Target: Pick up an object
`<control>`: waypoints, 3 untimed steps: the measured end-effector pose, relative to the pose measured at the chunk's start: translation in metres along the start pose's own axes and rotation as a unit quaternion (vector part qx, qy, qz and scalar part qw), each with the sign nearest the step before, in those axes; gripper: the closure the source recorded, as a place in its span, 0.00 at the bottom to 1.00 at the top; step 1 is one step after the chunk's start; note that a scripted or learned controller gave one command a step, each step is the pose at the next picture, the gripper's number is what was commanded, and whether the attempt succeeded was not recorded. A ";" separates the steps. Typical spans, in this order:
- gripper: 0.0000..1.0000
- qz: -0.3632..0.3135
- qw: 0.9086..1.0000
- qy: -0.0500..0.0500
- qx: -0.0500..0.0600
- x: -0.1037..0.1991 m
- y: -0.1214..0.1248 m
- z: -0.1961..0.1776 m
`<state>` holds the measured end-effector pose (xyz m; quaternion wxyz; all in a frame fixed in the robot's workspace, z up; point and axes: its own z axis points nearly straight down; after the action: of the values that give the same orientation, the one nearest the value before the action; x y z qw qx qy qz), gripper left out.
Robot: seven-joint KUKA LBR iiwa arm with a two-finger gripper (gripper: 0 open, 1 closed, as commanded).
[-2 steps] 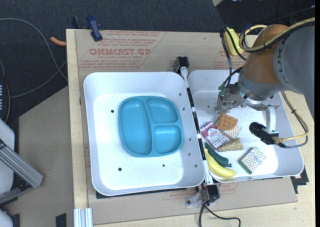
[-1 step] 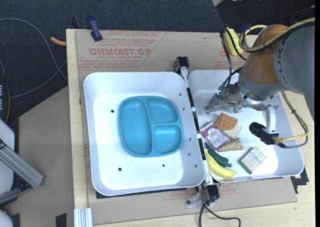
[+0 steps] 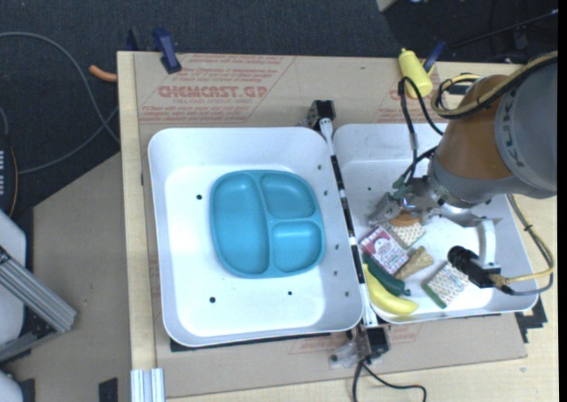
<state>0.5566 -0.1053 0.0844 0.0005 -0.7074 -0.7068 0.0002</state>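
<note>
The gripper (image 3: 400,204) is down in the right bin (image 3: 372,145), its tip low over the heap of small things at about the bin's middle; whether it is spread or closed I cannot tell, since the arm's wrist (image 3: 474,157) (grey, with the orange band above it) covers most of it from this slanted view. Just under and beside the tip lies a tan waffle-patterned piece (image 3: 408,231), and next to that a pink printed packet (image 3: 383,249). Further toward the near edge sit a brown biscuit-like piece (image 3: 418,260), a green-edged packet (image 3: 446,283) and a banana (image 3: 390,298) with a green stalk end, the banana lying against the bin's near left corner.

As for progress, nothing is seen lifted: every object rests on the bin floor, so I judge the pick not yet done. The grasp and the lift are left, and the waffle piece looks the likeliest target.

The left bin (image 3: 177,241) holds a blue divided plate (image 3: 266,221), well apart from the tip. Both bins sit on a brown cardboard-covered bench (image 3: 221,86) with red printing, a yellow-handled clamp (image 3: 415,73) at its far edge. Around it is dark carpet with cables.
</note>
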 end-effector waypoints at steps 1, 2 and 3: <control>0.00 0.000 1.000 -0.001 -0.001 -0.014 0.013 0.000; 0.00 -0.001 1.000 0.000 -0.001 -0.010 0.019 0.000; 1.00 -0.001 1.000 0.000 -0.003 -0.010 0.021 -0.011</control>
<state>0.5772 -0.1151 0.0955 -0.0022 -0.7070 -0.7072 -0.0020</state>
